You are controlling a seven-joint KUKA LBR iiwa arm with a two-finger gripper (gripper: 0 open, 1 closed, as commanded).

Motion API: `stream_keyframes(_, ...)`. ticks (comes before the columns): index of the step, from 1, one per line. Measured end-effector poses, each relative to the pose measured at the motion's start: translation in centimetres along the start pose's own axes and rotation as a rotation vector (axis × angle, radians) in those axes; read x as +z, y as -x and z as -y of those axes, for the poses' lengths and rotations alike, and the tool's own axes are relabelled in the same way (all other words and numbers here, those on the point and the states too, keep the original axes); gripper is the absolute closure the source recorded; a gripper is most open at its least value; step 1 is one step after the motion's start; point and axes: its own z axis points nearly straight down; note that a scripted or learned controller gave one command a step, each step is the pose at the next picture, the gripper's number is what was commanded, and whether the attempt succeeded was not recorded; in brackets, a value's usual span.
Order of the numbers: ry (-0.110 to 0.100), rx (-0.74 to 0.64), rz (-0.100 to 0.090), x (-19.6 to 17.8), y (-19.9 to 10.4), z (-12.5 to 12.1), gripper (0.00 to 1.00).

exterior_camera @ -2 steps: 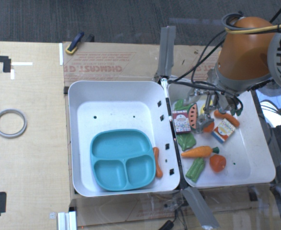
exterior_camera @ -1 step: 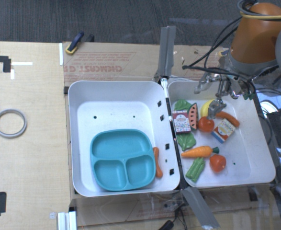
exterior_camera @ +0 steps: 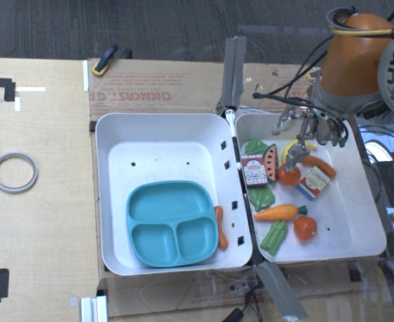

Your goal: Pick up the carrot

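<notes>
Here, at the left edge of the table [exterior_camera: 42, 247], one ring of tape [exterior_camera: 13, 172] is seen lying flat, and a blue-and-yellow tool [exterior_camera: 105, 60] rests near the far edge. Two white bins are carried side by side. In the left bin [exterior_camera: 116, 139] one teal divided plate [exterior_camera: 172, 223] is set toward the near wall, and one thin orange piece [exterior_camera: 220, 227] lies just beside the plate's right rim; what it is cannot be made out.

In the right bin [exterior_camera: 358, 240] the toy food is gathered: one small red box [exterior_camera: 254, 170], one watermelon slice [exterior_camera: 271, 163], a green leafy piece [exterior_camera: 256, 147] at the far side and another [exterior_camera: 262, 196] below the box, one green pickle-like piece [exterior_camera: 274, 237], two red tomatoes [exterior_camera: 305, 228], one small carton [exterior_camera: 313, 182], one sausage [exterior_camera: 319, 165] and one carrot [exterior_camera: 277, 212]. The carrot lies on its side near the middle of this bin, tip to the left, green top to the right, just left of the nearer tomato.

The gripper [exterior_camera: 312, 134] is held above the bin's far right part, over the sausage and carton, well apart from the carrot. Whether the jaws are apart or together cannot be told. The step in hand is judged to be the approach; nothing is held. Next, the gripper would need to be brought toward the near wall and leftward, turned across the carrot's length, then lowered.
</notes>
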Motion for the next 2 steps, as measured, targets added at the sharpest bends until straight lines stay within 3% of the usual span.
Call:
stream_keyframes(1, 0.0, -0.142, -0.001, 5.1, -5.6, 0.5, 0.0)
stream_keyframes(2, 0.0, -0.114, 0.001, 2.4, -4.7, 0.0, 0.0)
